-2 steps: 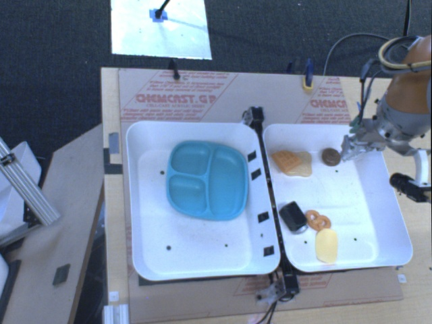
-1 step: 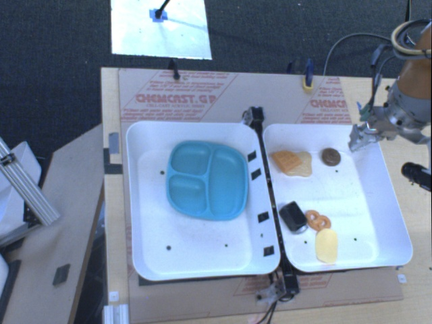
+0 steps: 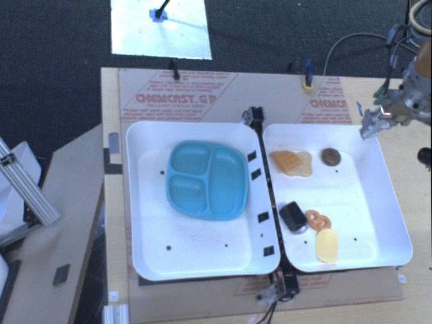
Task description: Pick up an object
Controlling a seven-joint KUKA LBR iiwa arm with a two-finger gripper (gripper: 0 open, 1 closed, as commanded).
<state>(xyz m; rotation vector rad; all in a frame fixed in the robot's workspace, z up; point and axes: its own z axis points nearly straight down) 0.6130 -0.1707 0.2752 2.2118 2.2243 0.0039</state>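
The gripper (image 3: pixel 372 123) hangs at the far right corner of the right bin (image 3: pixel 388 181), just above its rim, and nothing shows between it and the bin floor; at this size and blur I cannot tell how it is set. No object is lifted, so by my judgement the picking has not begun in earnest: the approach, the descent, the grasp and the lift are all left to do. Nearest to the gripper, inside the right bin, lies a small round brown piece (image 3: pixel 331 156), and just beside that, toward the divider, a tan waffle-like piece (image 3: pixel 291 163). Nearer the front of the same bin sit a small black block (image 3: pixel 293 216), an orange pretzel-shaped thing (image 3: pixel 317 219) touching or almost touching it, and a pale yellow oblong (image 3: pixel 327 246) just below the pretzel. All five lie flat on the bin floor, apart from the walls. The left bin (image 3: pixel 145 181) holds a blue divided plate (image 3: pixel 206 180), well apart from the gripper. Both bins rest on a board on the table (image 3: pixel 418 214).
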